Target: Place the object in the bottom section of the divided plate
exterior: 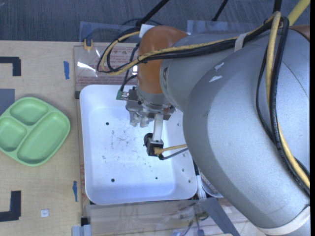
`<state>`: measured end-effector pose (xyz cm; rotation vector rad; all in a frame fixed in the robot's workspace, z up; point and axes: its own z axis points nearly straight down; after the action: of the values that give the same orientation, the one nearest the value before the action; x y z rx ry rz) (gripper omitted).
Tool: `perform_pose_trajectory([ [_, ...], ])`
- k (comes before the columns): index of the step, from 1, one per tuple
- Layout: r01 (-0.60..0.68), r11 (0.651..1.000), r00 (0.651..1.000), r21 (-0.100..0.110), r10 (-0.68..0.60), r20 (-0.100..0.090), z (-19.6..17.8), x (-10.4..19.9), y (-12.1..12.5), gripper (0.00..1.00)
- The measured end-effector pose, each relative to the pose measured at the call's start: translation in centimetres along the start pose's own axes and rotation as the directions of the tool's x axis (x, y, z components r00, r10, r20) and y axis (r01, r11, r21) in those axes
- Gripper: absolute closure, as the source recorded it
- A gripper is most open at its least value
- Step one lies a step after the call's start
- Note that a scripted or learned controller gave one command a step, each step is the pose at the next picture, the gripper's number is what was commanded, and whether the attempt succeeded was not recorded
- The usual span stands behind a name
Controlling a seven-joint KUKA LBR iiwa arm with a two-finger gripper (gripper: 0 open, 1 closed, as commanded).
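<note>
By my reading you are at the pick-up end of this task, not the placing end. The gripper (142, 118) hangs low over the white bin (123, 171), a little toward twelve o'clock from the bin's middle. The green divided plate (34, 131) sits on the desk (44, 58) well apart from it, out at nine o'clock beyond the bin's wall. Whether the gripper is apart or together you cannot tell from this angle, because the wrist and the orange band (160, 58) stand over it. You cannot tell either whether it has anything in it. Where the object lies you cannot settle from here. The bin floor around the gripper carries scuffs and a few small dark specks, and anything directly beneath the gripper is hidden by it, so treat that spot as the likeliest place. All three sections of the plate are bare, so nothing has been delivered. The target, I judge, is the long section (42, 137) on the plate's five o'clock side, the one nearest the bottom of the view. The next move calls for a confirmed grasp first, then a lift high enough to clear the bin wall. After that comes a long carry toward nine o'clock across the desk. It ends with a descent centred over that long section, clear of the ridges that part it from the two smaller sections at nine and twelve o'clock.
</note>
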<state>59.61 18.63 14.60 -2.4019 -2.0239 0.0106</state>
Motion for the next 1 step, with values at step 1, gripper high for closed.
perform_pose_trajectory([
  [1,-0.116,0.993,0.993,0.000,0.116,0.000,-3.68,4.71,4.72,1.00],
])
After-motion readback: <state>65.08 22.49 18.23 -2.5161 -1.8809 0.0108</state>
